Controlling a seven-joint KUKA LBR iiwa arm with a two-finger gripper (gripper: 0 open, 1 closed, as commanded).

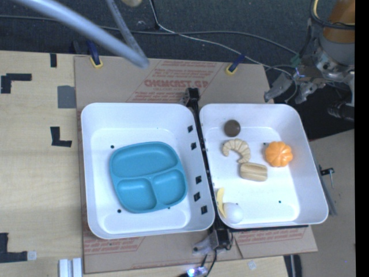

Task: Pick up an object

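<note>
Inside the right bin point(300, 172) we see five small objects. At its centre lies a croissant point(237, 149), with a tan bread roll point(253, 172) touching it at five o'clock and a dark brown round piece point(232, 128) just beside it at twelve. An orange pumpkin point(278, 153) sits near at three o'clock, apart from the rest. A white egg point(233, 212) against a yellow slice point(219, 200) lies at seven o'clock, by the wall. Nothing covers them. At nine o'clock the left bin point(92, 172) holds a blue divided plate point(148, 175). The gripper point(294, 88) hangs at one o'clock, beyond the bin's corner, holding nothing; we cannot tell how its jaws stand.
</note>
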